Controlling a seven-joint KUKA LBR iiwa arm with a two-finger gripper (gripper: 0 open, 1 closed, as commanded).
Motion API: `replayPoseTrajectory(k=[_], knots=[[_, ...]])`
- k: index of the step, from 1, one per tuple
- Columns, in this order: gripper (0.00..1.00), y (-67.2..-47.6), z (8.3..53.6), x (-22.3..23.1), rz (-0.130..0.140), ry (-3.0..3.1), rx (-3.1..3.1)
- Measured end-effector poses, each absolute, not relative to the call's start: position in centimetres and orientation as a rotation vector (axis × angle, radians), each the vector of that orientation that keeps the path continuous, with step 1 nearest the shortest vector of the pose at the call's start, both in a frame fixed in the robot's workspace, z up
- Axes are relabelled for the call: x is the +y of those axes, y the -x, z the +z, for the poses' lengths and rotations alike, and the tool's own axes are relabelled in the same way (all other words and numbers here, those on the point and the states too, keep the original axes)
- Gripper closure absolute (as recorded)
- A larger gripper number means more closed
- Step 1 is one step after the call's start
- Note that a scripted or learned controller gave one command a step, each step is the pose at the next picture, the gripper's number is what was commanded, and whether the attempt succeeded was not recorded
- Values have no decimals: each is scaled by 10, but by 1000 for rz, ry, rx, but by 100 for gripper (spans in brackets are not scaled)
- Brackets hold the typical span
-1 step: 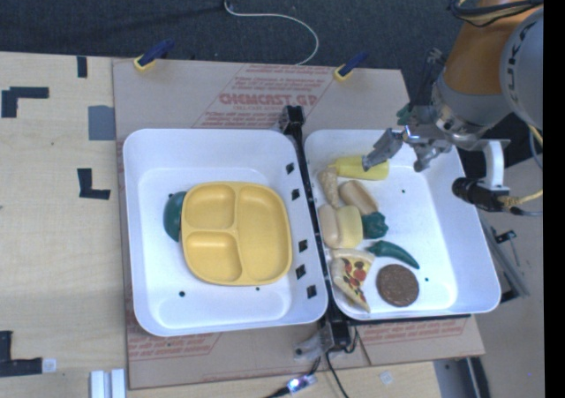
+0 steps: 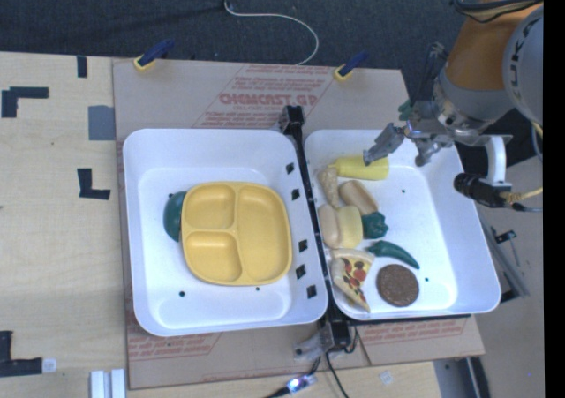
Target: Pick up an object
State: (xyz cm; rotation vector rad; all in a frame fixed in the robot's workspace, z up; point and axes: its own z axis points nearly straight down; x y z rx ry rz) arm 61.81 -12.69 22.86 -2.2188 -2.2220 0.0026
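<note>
Cardboard covers the counter (image 2: 53,237) under two white bins. Spread open and gripping nothing, the hand (image 2: 403,146) hovers over the right bin (image 2: 459,251) — one finger near the yellow corn (image 2: 364,168). Better to centre over it, then lower.

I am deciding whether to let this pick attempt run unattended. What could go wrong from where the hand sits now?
1. The hand hangs at the end of the yellow corn piece, not over its middle, so a grasp may slip off or only nudge it.
2. The toy foods crowd the right bin's left side; the corn piece lies close to the bread roll, so closing there could push both.
3. The hand is near the bin's back wall, which a descent might clip.
</note>
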Motion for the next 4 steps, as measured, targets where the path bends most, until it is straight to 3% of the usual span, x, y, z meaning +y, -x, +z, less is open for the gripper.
replayPoseTrajectory(k=[3, 4], knots=[[0, -624, 83, -119, 1, 2217, -2223], [100, -624, 95, -120, 2, 2218, -2225]])
